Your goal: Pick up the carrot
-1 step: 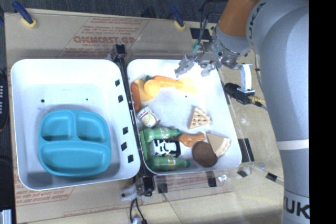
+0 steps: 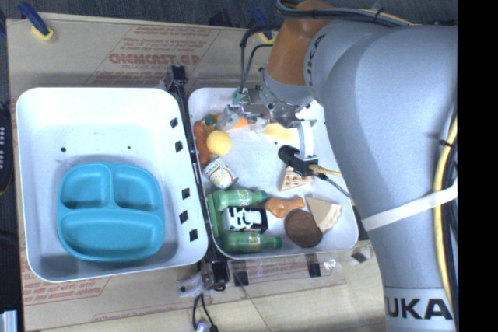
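Your arm reaches in from right, wrist bent down; gripper state can't tell. Carrot just left, below gripper.

Tray in L bin, carrot in R bin

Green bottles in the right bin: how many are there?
2. Both lie on their sides at the right bin's near end: one green bottle above, the other green bottle against the near wall. The arm hides part of the bin, so more may be covered.
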